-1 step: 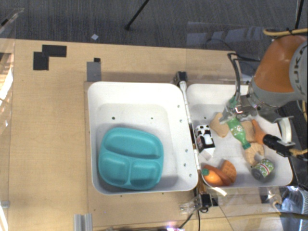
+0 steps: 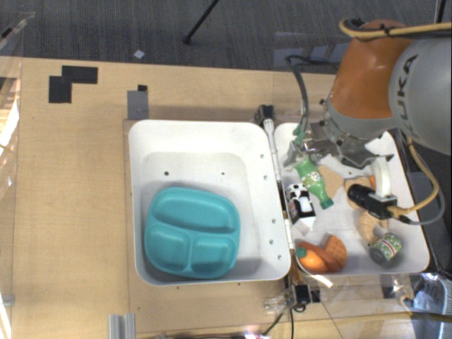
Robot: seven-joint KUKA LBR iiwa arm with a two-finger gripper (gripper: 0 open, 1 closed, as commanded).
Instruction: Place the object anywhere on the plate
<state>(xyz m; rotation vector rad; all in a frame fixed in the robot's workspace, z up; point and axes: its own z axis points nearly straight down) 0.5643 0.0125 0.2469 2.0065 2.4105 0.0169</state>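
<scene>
**STATION STATUS: ARM OVER RIGHT BIN, PLATE IN LEFT BIN**

1. Bench [image 2: 70,189]: tan surface, carrying two shallow white bins side by side.
2. Arm [image 2: 417,83]: enters from 3 o'clock, grey with an orange band, and hangs over the 12 o'clock half of the right bin [image 2: 339,221].
3. Left bin [image 2: 198,129]: sits at the centre of the view and holds the plate only.
4. Plate [image 2: 191,232]: teal, divided into compartments, lying flat in the 6 o'clock half of the left bin. Nothing rests on it.
5. Gripper [image 2: 305,149]: positioned at the 10 o'clock corner of the right bin, directly above the top end of the green bottle [image 2: 316,183]. Claw state: cannot tell, wide or narrow. No grip on any item confirmed.
6. Green bottle: lies in the right bin, tilted from 11 to 5 o'clock, well apart from the plate.
7. Black-and-white item [image 2: 301,205]: just beside the bottle at its 7 o'clock.
8. Orange item [image 2: 311,260] and brown piece [image 2: 336,251]: touching, at the 7 o'clock corner of the right bin.
9. Small can [image 2: 386,247]: at the 5 o'clock corner of the right bin.
</scene>
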